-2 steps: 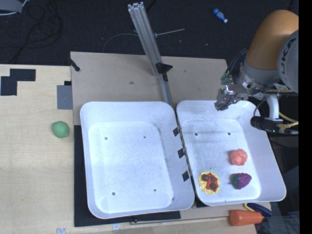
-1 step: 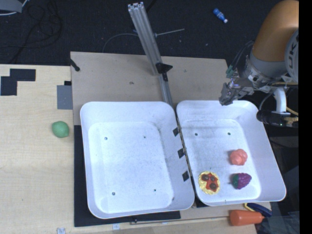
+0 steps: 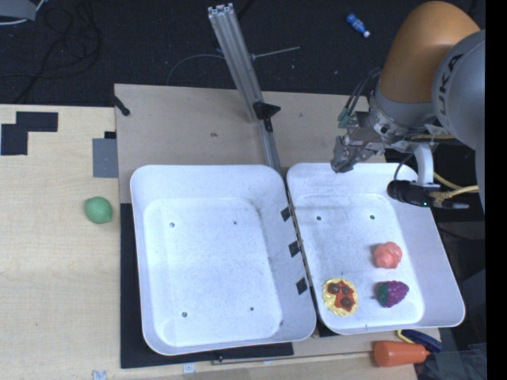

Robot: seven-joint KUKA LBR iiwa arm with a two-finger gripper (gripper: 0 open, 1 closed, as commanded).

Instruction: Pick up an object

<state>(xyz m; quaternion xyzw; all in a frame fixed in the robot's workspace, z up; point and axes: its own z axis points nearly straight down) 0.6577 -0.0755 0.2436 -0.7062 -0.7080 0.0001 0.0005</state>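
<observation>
While the gripper (image 3: 345,163) hangs over the right bin's (image 3: 444,252) far rim, jaw state unreadable, the pink toy (image 3: 387,254) lies nearer the camera

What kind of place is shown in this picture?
Most likely a robotics lab bench set up for grasping trials. A robot arm reaches over two white bins; the right one holds small toy foods. Loose cables lie on the dark floor behind the bench, and a metal rail stands there.
</observation>
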